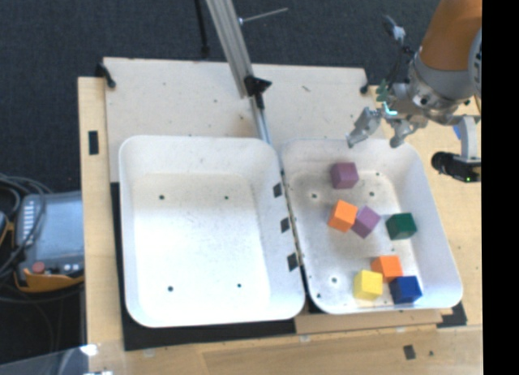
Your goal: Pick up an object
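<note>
Blocks, seven of them, all sit in the right bin point(422, 172): nearest are one yellow point(368, 284), one blue point(405, 289) and an orange point(388, 266), then one green point(401, 225), a purple point(366, 221) touching a second orange point(343, 215), and another purple point(344, 174) farthest. Gripper point(379, 132) hangs over the bin's far rim, fingers spread, grasping nothing.

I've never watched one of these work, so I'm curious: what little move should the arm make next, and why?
Probably lower toward the purple cube. The gripper hangs open over the far rim of the right bin with nothing between its fingers, and that cube lies nearest, standing apart from the other blocks, so the fingers could likely close on it without bumping neighbours.
</note>
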Action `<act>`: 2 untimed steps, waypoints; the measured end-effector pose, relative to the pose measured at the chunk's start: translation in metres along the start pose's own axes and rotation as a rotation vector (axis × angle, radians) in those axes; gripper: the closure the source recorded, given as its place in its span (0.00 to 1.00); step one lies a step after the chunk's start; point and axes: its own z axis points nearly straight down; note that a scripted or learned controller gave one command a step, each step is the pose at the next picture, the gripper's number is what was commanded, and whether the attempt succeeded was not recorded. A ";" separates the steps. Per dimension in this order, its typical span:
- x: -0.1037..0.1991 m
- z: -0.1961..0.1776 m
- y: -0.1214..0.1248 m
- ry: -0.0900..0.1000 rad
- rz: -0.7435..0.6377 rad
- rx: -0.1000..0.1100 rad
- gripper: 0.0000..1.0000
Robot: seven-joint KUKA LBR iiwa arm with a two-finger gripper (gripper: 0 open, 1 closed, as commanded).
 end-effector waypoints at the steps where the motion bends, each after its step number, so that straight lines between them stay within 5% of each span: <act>1: -0.001 -0.003 0.001 -0.003 -0.002 -0.005 0.00; 2: 0.001 0.041 0.007 -0.004 -0.004 -0.001 0.00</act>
